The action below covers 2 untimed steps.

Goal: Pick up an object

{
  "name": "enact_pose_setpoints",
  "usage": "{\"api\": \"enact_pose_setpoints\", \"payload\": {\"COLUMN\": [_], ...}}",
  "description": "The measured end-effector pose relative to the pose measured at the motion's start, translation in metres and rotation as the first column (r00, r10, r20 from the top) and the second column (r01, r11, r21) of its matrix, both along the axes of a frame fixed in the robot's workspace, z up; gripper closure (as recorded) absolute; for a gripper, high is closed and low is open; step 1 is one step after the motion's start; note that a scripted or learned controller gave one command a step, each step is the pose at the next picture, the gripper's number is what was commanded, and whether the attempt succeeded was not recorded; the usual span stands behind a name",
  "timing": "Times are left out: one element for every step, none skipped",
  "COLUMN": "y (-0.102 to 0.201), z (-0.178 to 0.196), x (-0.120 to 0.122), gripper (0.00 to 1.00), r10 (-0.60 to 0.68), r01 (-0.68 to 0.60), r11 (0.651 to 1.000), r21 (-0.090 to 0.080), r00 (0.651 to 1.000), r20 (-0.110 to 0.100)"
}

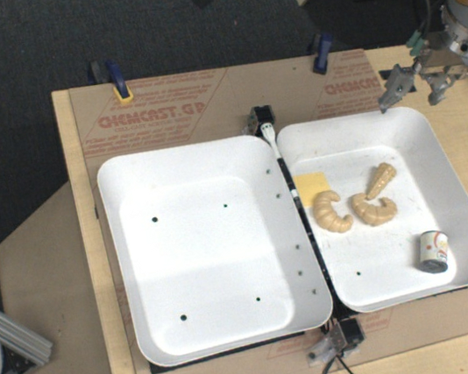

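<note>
While the arm (462,1) is being held above the far right corner of the bench, the gripper (413,89) is being kept over the back rim of the right bin (442,156), with its two fingers spread apart and nothing being carried between them. Inside that right bin, four objects are being shown. A flat yellow square (312,186) is lying close to the divider between the two bins. Just in front of it, a curved croissant (331,212) is resting, and a second croissant (373,210) is lying just beside it to the right. A ridged, cone-shaped pastry (380,180) is leaning against the second croissant from behind. Near the front right corner, well apart from the pastries, a small can (433,251) is lying on its side. The left bin (128,244) is being seen beside it on the brown board (201,98).
</note>
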<state>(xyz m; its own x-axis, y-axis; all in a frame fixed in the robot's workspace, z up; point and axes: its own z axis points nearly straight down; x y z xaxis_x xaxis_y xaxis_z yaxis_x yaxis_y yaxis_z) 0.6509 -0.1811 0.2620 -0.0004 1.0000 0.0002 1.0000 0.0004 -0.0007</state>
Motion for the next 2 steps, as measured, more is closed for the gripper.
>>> {"api": "enact_pose_setpoints", "payload": {"y": [0.000, 0.045], "z": [0.011, 0.176], "x": [0.001, 0.018], "gripper": [1.00, 1.00], "r10": [0.001, 0.006], "r01": [-0.001, -0.006], "r11": [1.000, 1.000], "r21": [-0.002, -0.004], "r00": [1.000, 1.000], "r20": [0.004, 0.022]}}
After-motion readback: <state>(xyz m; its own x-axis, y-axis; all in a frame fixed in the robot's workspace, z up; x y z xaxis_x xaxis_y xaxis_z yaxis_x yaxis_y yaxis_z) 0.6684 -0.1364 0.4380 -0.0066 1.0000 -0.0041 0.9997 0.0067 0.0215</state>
